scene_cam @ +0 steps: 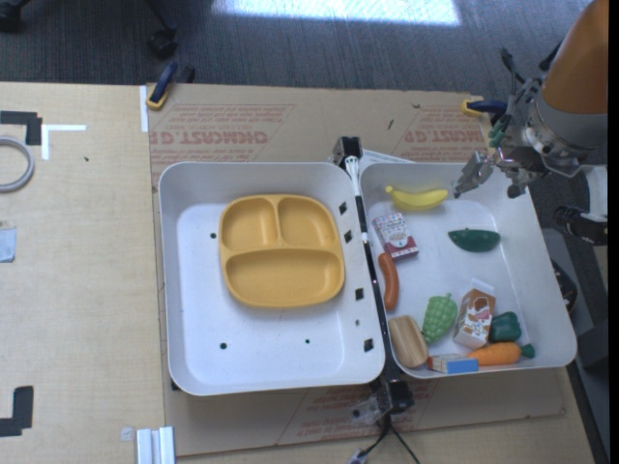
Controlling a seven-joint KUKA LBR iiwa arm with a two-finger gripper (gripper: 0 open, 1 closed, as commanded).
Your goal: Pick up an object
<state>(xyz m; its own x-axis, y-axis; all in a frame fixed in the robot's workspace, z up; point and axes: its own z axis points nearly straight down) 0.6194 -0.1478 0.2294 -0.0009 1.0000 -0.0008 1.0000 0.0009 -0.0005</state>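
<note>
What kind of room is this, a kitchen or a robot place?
Probably a robot test lab, not a kitchen. The food, like the banana and carrot, looks like toys, in a white bin on cardboard, and a gripper hangs above.

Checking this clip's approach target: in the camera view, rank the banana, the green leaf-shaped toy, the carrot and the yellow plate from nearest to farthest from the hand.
From the hand, above the right bin's far edge:
1. Banana, just left of it in the right bin.
2. Green leaf-shaped toy, below it, mid right bin.
3. Carrot, right bin's near corner.
4. Yellow plate, in the left bin.
</note>
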